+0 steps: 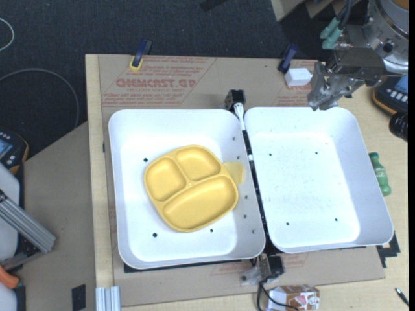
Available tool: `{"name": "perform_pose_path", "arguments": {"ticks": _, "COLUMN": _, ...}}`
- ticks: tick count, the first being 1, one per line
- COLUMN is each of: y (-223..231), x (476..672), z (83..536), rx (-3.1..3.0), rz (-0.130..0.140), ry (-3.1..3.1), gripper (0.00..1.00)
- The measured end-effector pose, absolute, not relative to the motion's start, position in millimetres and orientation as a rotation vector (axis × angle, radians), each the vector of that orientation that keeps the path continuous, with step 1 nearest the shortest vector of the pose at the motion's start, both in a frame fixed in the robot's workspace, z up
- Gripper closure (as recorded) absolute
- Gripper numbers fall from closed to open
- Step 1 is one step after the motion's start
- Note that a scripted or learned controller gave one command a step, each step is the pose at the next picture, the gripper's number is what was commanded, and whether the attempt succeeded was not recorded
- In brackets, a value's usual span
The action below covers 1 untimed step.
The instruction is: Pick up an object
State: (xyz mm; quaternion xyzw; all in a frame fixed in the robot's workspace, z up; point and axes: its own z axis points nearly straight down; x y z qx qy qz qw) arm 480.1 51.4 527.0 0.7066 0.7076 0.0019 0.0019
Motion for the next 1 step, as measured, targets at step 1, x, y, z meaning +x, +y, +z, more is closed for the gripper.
{"name": "perform_pose_path", "arguments": {"ticks": 1, "y": 61.4, "x": 478.3, "z": 414.0, "rx": 2.228, "rz": -0.016, "ry": 2.226, "gripper": 1.00}}
